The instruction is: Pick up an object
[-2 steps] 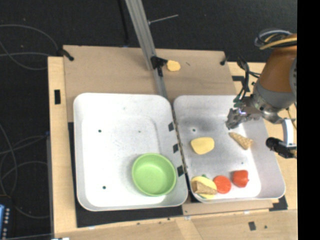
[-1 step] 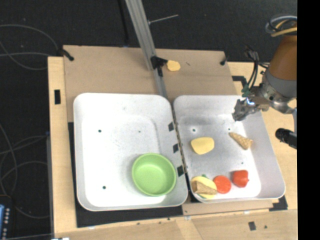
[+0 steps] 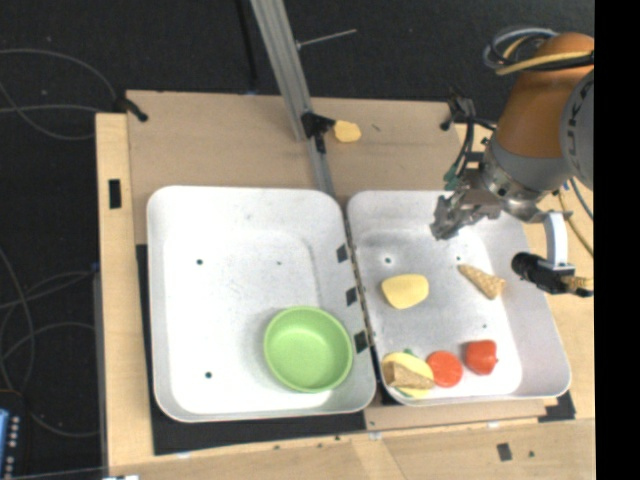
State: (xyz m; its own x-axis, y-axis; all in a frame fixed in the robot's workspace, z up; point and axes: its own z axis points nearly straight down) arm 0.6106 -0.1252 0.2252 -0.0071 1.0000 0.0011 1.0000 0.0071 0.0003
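The yellow lump (image 3: 405, 290) is lying in the middle of the right bin (image 3: 400, 223), well apart from the end effector (image 3: 446, 218), which is hanging over the bin's far part; I cannot tell its state. A green bowl (image 3: 307, 348) is sitting in the left bin (image 3: 220, 248).

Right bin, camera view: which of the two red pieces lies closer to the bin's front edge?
The round orange-red tomato-like piece, beside the yellow and tan item; the squarer red piece sits slightly farther back, to its right.
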